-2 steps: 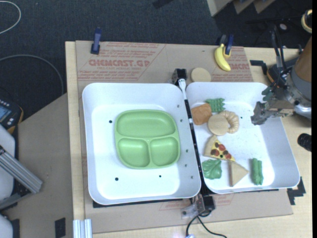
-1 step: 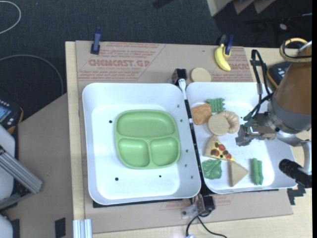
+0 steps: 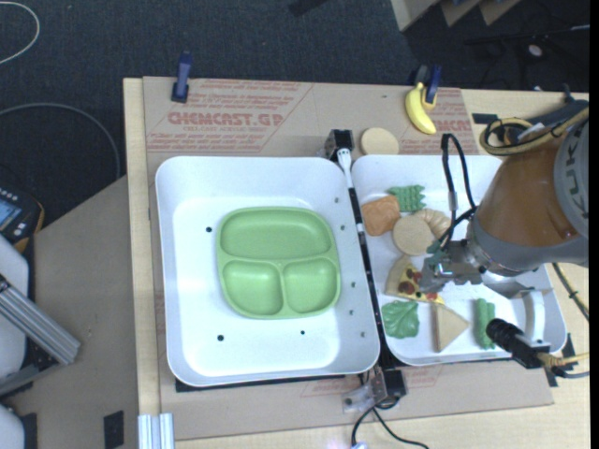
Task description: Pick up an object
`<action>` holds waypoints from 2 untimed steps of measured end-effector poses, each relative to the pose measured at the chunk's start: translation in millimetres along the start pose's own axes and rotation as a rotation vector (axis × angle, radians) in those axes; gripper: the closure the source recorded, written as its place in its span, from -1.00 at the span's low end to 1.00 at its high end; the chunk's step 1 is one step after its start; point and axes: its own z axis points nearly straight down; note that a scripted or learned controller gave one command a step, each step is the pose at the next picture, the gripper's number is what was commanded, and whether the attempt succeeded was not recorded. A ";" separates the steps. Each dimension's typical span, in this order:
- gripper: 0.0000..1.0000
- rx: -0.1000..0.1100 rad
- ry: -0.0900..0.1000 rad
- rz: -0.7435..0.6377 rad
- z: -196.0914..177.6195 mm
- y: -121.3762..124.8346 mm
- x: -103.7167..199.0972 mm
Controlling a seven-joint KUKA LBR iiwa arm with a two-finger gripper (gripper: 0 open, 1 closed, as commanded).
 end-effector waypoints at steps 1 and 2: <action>1.00 -0.018 -0.005 -0.004 -234.2 -15.9 1.6; 1.00 0.005 0.000 -0.006 -70.6 68.7 30.6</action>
